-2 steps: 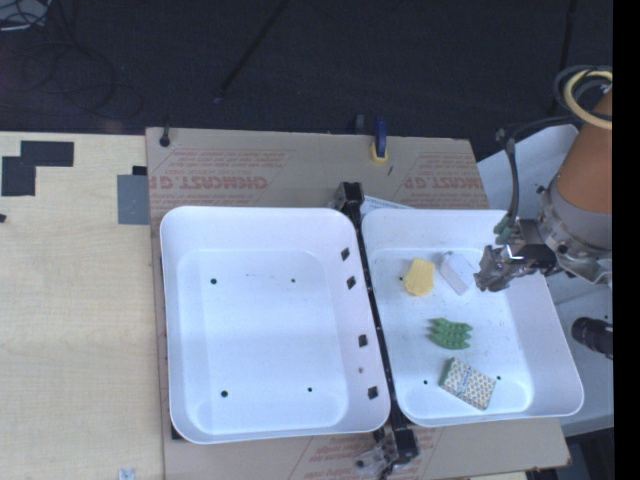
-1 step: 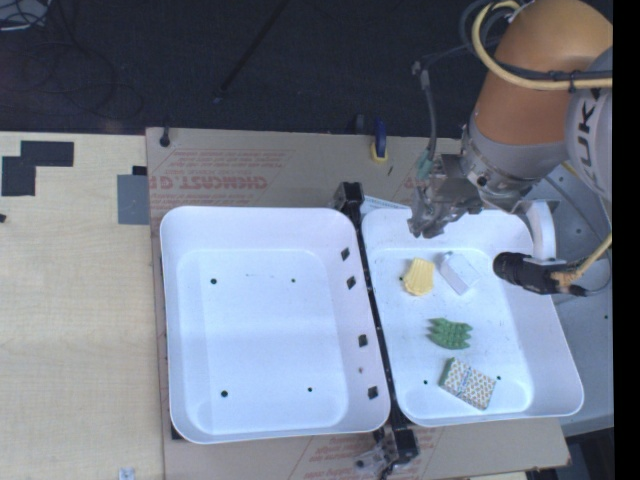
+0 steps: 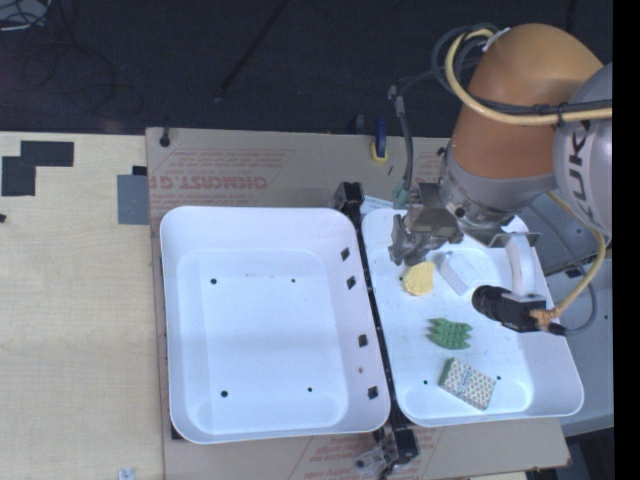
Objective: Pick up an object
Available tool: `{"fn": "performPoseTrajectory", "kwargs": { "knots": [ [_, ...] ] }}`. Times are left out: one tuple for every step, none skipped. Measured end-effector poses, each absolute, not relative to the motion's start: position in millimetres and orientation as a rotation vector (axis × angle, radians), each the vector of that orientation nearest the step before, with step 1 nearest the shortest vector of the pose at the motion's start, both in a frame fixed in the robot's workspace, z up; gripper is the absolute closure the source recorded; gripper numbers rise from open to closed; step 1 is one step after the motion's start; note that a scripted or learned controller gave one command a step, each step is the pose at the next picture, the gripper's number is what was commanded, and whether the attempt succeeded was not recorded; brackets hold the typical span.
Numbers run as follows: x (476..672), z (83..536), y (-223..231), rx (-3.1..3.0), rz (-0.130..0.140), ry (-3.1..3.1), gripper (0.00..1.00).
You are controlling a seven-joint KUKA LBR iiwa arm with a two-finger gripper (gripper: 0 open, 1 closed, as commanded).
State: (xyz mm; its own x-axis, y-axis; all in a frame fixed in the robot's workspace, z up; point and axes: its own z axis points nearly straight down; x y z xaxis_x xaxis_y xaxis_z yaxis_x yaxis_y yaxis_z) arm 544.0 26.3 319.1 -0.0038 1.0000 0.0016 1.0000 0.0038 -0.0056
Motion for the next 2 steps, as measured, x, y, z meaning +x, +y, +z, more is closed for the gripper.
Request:
{"fn": "performPoseTrajectory", "kwargs": {
  "knots": [
    [545.9, 369.1, 77.5, -2.217, -0.003, -2.227, 1.0],
    [485.8, 378.5, 128.3, -2.212, 0.005, -2.225, 1.0]
  ]
}}
